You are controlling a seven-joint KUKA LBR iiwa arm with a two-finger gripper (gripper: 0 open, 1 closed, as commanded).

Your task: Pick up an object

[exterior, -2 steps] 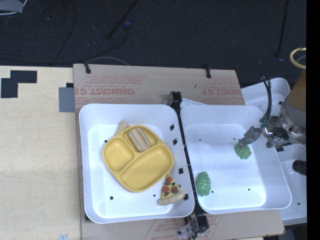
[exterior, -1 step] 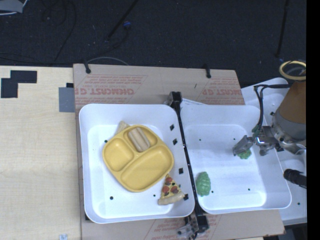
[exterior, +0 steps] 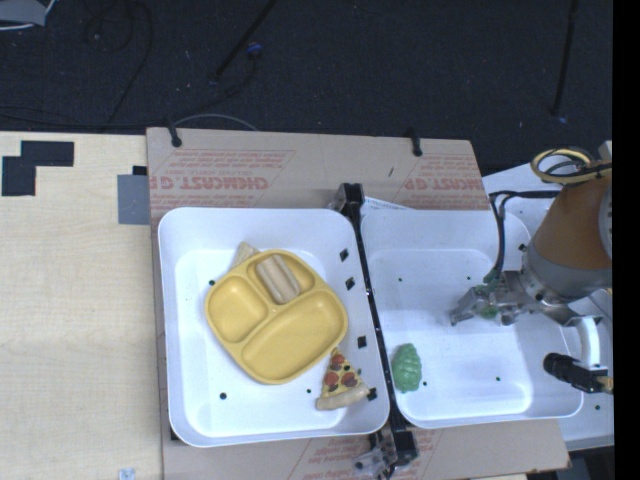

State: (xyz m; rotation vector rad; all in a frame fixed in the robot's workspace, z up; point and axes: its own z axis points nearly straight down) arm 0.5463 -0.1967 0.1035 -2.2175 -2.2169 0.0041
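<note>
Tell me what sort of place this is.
Likely a robotics lab's picking bench: two white bins on cardboard, toy food such as a pizza slice and a yellow divided plate, and a robot hand reaching in.

gripper (exterior: 468, 311) hung over the right bin (exterior: 455, 408), well apart from the green lump (exterior: 407, 366) by the divider. left bin (exterior: 195, 248) held a yellow tray (exterior: 275, 323) with a hotdog (exterior: 279, 277); pizza slice (exterior: 342, 382) just beside it.

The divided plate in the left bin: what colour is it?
Yellow. The divided plate shows plainly in the camera view.
</note>
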